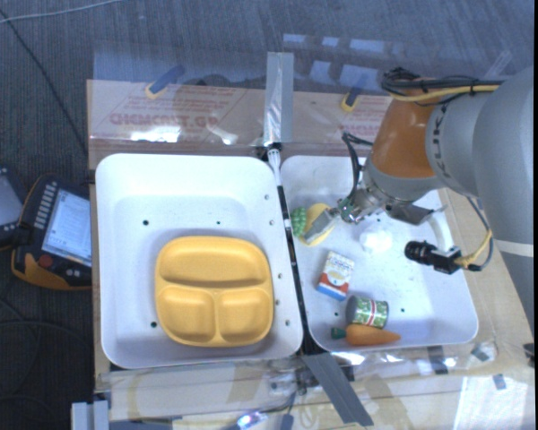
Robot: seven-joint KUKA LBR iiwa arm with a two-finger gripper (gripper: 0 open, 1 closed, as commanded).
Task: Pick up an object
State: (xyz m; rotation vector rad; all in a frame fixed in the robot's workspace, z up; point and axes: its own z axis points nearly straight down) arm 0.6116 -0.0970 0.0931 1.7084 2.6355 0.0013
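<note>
My gripper [348,210] hangs low over the upper left part of the right bin [448,330]. Just to its left, against the bin's left wall, lies a yellow and green toy food piece [310,223]. A small white lump [375,238] rests just right of and below the gripper. Further toward the front sit a red and white carton [336,274], a green can [368,312] on its side, and an orange carrot [373,336] by the front wall.
The left bin [125,195] holds a yellow divided plate [215,289]. A black camera-like part [428,253] juts from the arm over the right bin. A tablet and a yellow pendant [49,236] lie off the bench at left.
</note>
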